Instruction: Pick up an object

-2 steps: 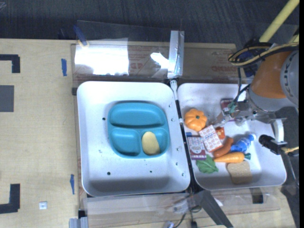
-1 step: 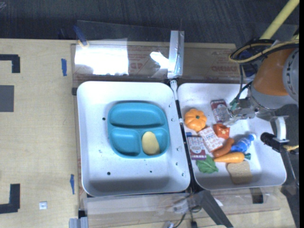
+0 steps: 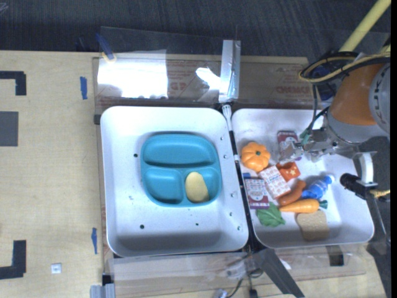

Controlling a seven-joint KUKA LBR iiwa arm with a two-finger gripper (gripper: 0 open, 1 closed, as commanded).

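Observation:
The right bin (image 3: 260, 124) holds a heap of toy food. In it are an orange pumpkin (image 3: 255, 156), a red-and-white packet (image 3: 273, 180), a carrot (image 3: 300, 207), a blue bottle (image 3: 316, 187), a slice of bread (image 3: 313, 225) and a green leaf (image 3: 270, 216). My gripper (image 3: 300, 145) hangs low over the upper middle of this bin. It is beside a small grey-and-red item (image 3: 286, 140) and just above the packet. The view is too cluttered there to show anything held.
The left bin (image 3: 118, 185) bears a blue divided plate (image 3: 177, 151) with a yellow, egg-shaped object (image 3: 196, 187) in its lower right compartment. A clear plastic sheet (image 3: 155, 73) and a metal post (image 3: 229, 70) stand behind the bins. The arm's orange band (image 3: 353, 101) and cables crowd the right edge.

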